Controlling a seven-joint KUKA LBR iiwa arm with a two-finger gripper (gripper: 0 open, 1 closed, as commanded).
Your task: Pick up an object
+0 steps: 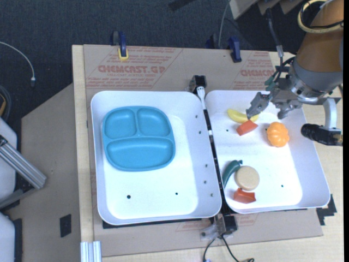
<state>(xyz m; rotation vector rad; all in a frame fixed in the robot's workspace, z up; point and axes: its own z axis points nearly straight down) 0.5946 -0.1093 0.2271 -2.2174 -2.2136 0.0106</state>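
Dark carpet surrounds the bench (pixel 163 61), whose right bin (pixel 305 190) gathers the graspable items, so the end effector (pixel 271 107) hangs spread and unladen above its far end, between banana (pixel 235 114) and orange (pixel 277 134).

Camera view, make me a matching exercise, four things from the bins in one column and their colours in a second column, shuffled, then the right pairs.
Things:
1. divided plate
2. round fruit
3. curved piece by the tool
4. pepper

Colours:
A. yellow
B. green
C. blue
D. orange

Pairs: 1-C, 2-D, 3-A, 4-B
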